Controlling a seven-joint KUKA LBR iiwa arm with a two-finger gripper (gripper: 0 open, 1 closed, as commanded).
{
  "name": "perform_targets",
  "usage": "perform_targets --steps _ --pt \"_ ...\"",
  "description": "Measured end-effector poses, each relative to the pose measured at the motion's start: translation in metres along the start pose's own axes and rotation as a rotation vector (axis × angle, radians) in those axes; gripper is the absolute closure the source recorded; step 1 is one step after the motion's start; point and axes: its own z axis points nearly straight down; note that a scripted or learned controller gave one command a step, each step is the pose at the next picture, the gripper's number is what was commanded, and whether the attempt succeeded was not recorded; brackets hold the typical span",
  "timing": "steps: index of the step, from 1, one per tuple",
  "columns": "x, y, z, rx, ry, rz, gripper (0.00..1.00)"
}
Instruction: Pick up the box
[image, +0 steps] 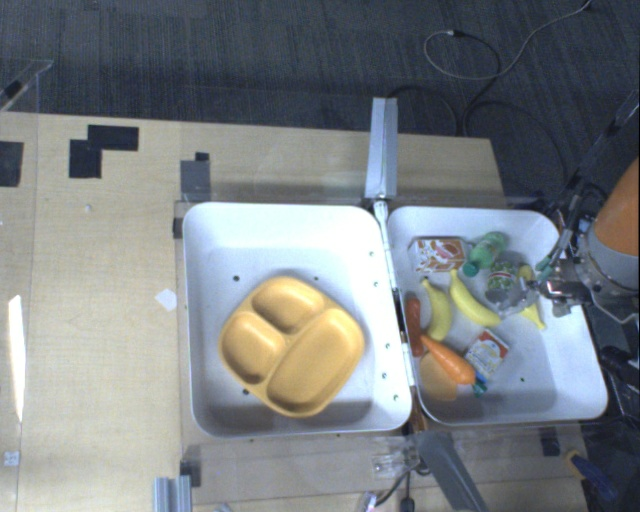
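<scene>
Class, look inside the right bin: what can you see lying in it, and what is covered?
Inside the right bin: two small boxes, two bananas, a carrot, a green bottle. The gripper hangs at its right rim. Whatever lies beneath the pile is hidden.

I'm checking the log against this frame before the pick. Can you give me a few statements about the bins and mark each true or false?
1. The yellow divided tray lies in the left bin. True.
2. The carrot lies in the left bin. False: it lies in the right bin, near the front.
3. Two bananas lie in the right bin. True.
4. The red and white box sits at the front of the right bin. False: it sits near the back, beside the green bottle.
5. The gripper is over the left bin. False: it is at the right bin's right side.
</scene>
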Motion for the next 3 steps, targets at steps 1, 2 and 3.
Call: perform_targets --steps 1,2,3 --pt "-0.036 0.090 0.075 0.000 -0.001 0.294 0.00" --pt "0.008 0.108 0.101 -0.004 0.000 0.281 0.00" --pt "0.048 0.144 0.103 0.024 -0.003 0.268 0.00"
